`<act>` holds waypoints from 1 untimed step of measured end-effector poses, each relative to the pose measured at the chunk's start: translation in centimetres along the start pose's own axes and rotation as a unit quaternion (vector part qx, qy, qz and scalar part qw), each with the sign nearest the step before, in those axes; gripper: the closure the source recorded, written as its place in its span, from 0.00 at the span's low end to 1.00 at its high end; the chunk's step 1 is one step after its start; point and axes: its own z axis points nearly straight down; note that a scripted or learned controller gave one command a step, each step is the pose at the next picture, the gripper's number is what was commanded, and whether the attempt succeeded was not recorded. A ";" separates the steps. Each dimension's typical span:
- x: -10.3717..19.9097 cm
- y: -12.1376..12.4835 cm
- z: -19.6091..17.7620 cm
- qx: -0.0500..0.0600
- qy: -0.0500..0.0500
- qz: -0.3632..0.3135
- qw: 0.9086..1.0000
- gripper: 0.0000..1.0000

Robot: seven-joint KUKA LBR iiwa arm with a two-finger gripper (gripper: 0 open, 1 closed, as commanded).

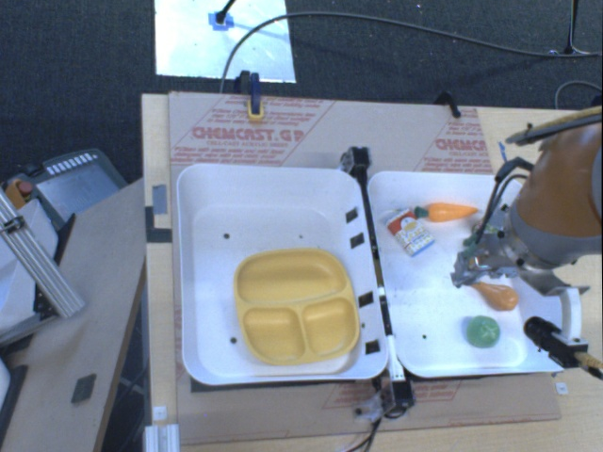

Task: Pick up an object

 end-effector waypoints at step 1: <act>-0.3 0.6 -4.4 0.000 0.000 0.000 1.000 1.00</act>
